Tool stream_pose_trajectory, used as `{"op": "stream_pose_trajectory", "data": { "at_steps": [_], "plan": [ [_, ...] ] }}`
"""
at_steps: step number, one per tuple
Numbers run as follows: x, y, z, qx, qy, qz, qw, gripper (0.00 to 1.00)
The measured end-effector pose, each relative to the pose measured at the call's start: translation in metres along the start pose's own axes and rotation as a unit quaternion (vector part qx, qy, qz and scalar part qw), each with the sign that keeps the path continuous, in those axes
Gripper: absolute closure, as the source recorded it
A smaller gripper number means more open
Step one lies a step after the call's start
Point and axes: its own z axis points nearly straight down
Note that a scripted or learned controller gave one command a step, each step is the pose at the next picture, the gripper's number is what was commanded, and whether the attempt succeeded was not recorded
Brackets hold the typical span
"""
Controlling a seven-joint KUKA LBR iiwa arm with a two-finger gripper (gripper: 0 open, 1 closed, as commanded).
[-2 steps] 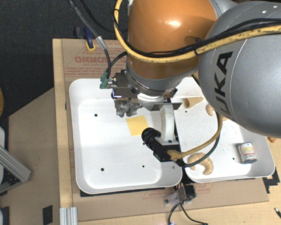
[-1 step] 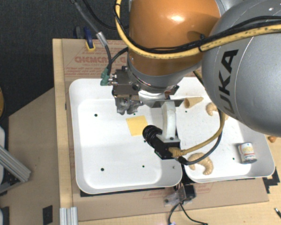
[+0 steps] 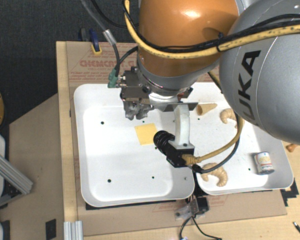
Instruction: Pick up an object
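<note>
Camera view: a slanted look down on the bench, with the grey arm [image 3: 260,74] and its orange band [image 3: 182,21] covering the upper right.
Gripper: the gripper [image 3: 135,111] hangs over the upper middle of the left bin [image 3: 90,134]; whether it is open, closed or gripping anything cannot be told, as the dark wrist block hides its tips.
Yellow square: a flat yellow square [image 3: 146,133] lies on the left bin's floor, just below and to the right of the gripper, apart from it.
Cable: a black ribbed hose end [image 3: 166,146] with a yellowish cable [image 3: 225,151] hangs just right of the square.
Right bin: the right bin [image 3: 275,181] holds a tan cone [image 3: 206,108], a tan curved piece [image 3: 226,115], another curved piece [image 3: 216,176] near its front edge, and a small white cylinder [image 3: 264,162] to the right.
Bench: brown board [image 3: 70,74] under both bins.
</note>
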Motion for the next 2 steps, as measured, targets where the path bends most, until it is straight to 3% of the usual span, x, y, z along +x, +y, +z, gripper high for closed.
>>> {"op": "stream_pose_trajectory", "data": {
  "at_steps": [2],
  "plan": [
    [0.001,0.001,-0.02,-0.002,0.001,-0.001,1.0,1.0]
  ]
}}
